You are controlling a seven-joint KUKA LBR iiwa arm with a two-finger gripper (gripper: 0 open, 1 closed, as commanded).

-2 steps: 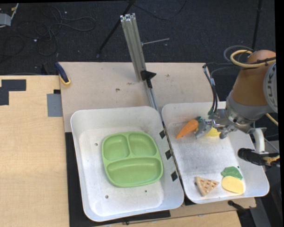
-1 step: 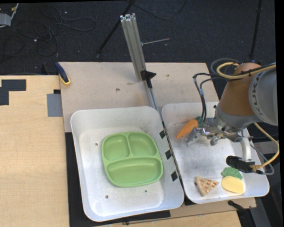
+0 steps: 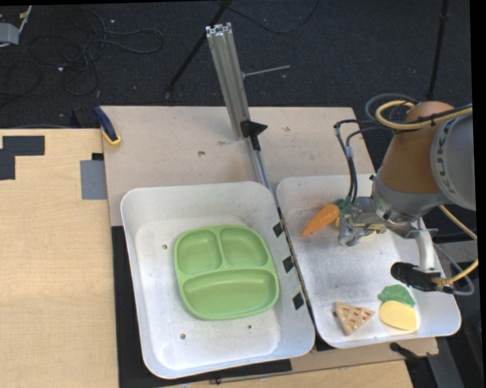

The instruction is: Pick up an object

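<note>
An orange toy carrot point(image 3: 320, 219) lies in the right bin point(image 3: 326, 306), near its upper left part. My gripper point(image 3: 349, 232) hangs low over the same bin, just right of the carrot and close to it. Nothing shows between its fingers. A pizza slice toy point(image 3: 353, 317) and a yellow fruit with a green leaf point(image 3: 398, 312) rest near the bin's front edge.
The left bin point(image 3: 152, 328) holds a green divided plate point(image 3: 226, 271). An upright metal post point(image 3: 231, 78) stands behind the bins. A black cable connector point(image 3: 411, 276) hangs from the arm above the yellow fruit.
</note>
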